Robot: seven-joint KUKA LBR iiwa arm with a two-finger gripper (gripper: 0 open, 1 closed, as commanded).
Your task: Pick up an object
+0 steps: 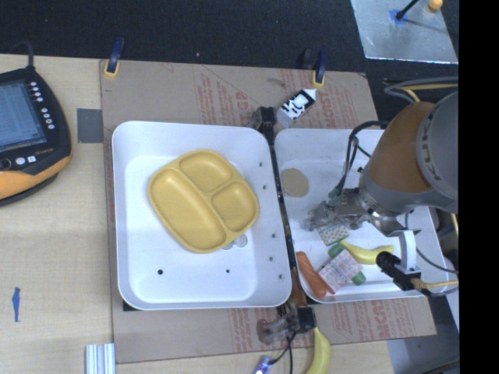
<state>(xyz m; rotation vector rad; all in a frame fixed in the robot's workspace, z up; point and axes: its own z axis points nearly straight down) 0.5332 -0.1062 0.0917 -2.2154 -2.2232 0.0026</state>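
1. Pincer (pixel 331 215) sits low in the right bin (pixel 312 142), over a patterned packet (pixel 334 233); can't tell its state or if it holds anything.
2. Banana (pixel 366 252) lies at 4 o'clock of it, carrot (pixel 309 274) at 7.
3. I judge it's the reach/grasp step; next I need a confirmed closure, then a lift.

Glossy plastic plate (pixel 204 199) (yellow); cardboard mat (pixel 195 92)

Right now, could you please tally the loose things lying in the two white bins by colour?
Yellow: 2, the divided plate and the banana
Orange: 1, the carrot-like stick
Tan: 1, the round disc
White patterned: 1, the packet
Total: 5
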